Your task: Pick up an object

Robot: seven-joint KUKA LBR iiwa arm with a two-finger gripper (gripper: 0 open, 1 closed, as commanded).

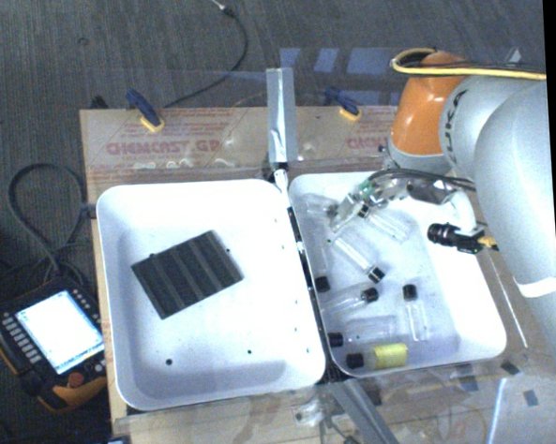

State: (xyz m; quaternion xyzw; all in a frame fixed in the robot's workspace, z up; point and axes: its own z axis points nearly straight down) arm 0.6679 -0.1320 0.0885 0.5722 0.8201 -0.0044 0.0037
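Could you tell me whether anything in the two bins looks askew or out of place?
The dark ribbed panel lies skewed in the left bin, not square to its walls. In the right bin, clear vials lie scattered on their sides at mixed angles. I see no damage.

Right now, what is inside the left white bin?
The left bin holds one dark ribbed panel, lying flat. Whatever might be under the panel is covered.

The bench [184, 142] is a wooden board with printed lettering along its far edge. Two shallow white bins rest directly on it, side by side: the left bin [127, 366] and the right bin [487, 330]. Two blue clamps [143, 107] grip the far edge.
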